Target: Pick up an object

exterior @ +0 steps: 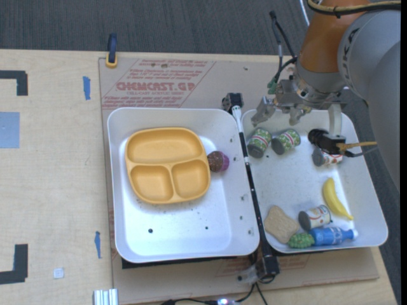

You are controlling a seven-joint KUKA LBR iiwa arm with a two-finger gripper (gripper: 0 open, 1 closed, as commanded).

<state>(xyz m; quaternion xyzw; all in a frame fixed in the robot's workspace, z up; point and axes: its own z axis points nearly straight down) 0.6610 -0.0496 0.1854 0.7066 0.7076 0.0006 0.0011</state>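
Note:
My gripper hangs over the far edge of the right bin. Its fingers stand apart with nothing between them, so it is open. Just in front of the fingertips lie two small green-labelled cans, one near the bin's left wall and one to its right. Nearer the front of this bin are a banana, a grey can, a blue bottle, a green broccoli-like piece and a slice of bread.
The left bin holds a yellow divided plate with a purple ball against its right side. A small white and red thing lies near the right bin's far right. The arm covers the upper right corner.

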